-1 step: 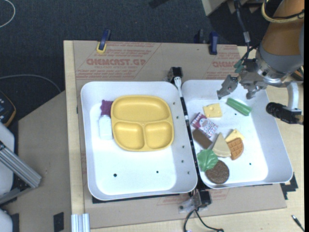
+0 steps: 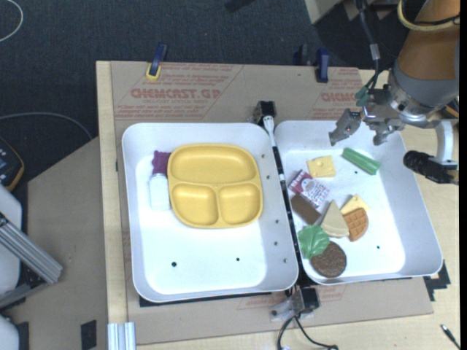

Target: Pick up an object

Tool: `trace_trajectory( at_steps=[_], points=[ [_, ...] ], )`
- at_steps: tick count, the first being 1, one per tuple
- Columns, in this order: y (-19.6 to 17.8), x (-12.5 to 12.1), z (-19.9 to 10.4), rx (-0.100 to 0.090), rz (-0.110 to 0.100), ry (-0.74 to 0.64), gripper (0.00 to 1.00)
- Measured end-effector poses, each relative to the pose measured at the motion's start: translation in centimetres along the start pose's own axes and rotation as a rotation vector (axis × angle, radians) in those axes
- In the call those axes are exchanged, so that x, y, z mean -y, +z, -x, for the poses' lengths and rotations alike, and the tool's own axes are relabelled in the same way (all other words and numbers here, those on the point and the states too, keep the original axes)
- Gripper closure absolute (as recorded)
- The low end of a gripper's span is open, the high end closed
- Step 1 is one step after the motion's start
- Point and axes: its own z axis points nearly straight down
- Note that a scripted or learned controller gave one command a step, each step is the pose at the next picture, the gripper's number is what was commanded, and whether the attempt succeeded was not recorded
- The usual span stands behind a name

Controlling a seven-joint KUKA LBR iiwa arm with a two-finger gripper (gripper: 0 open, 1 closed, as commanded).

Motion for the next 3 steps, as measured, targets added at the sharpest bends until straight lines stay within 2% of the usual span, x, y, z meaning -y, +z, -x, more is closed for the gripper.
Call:
trace_trajectory(
  at_steps=[1, 2, 3],
  points=[
    [6.3, 0.5, -0.4, -0.002, -0.008, 0.000, 0.00],
    [10.9, 0.5, -1.3, -0.002, -0.007, 0.000, 0.00],
    [15.4, 0.3, -1.4, -0.004, 0.003, 0.001, 0.00]
  ],
)
